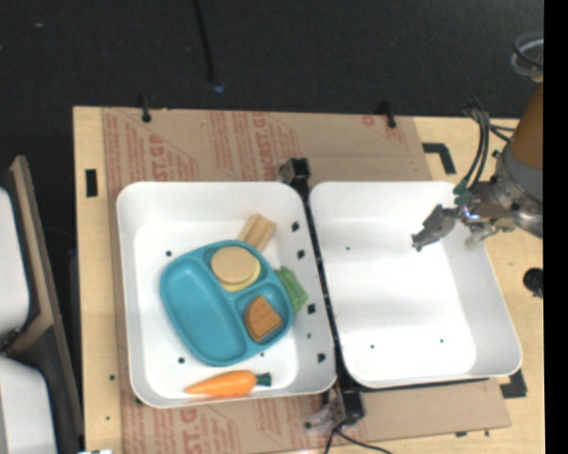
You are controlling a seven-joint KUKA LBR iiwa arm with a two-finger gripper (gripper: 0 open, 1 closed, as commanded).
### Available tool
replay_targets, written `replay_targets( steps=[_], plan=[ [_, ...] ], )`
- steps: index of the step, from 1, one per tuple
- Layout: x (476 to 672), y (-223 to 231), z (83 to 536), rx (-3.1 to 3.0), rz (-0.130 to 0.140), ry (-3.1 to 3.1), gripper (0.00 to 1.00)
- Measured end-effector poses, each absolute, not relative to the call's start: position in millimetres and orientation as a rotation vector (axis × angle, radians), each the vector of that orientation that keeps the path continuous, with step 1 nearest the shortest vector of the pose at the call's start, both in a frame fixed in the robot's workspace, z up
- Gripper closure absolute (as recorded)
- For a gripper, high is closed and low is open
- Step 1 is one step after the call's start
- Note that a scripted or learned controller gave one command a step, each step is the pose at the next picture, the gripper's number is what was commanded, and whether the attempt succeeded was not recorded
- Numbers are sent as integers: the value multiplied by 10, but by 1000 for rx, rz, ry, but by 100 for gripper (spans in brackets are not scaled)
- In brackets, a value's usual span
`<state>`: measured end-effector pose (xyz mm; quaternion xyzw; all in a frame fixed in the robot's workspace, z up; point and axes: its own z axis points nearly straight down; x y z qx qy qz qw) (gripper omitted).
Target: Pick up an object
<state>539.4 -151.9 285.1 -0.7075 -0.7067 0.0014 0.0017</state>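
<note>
Hovering over the right bin (492,348)'s upper right: gripper (447,229), fingers spread, nothing between them | left bin (137,253): 1 blue tray (194,315) with 1 round cookie (237,266) and 1 brown cracker (263,318) | 1 carrot (227,383) at front | 1 tan block (257,230) and 1 green bit (293,289) touching tray | 2 bins on counter (199,145)

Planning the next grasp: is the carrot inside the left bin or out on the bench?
Inside. The carrot lies flat on the left bin's floor by its near wall, just below the blue tray.
</note>
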Motion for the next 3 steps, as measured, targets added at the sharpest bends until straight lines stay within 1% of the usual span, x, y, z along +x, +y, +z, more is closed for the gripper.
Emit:
replay_targets(
  steps=[1,2,3],
  plan=[
    [5402,-1518,2877,-2223,-1,-2221,0],
    [5474,-1453,2371,-2219,3,-2220,0],
    [5384,-1400,1842,-2220,3,-2219,0]
  ],
)
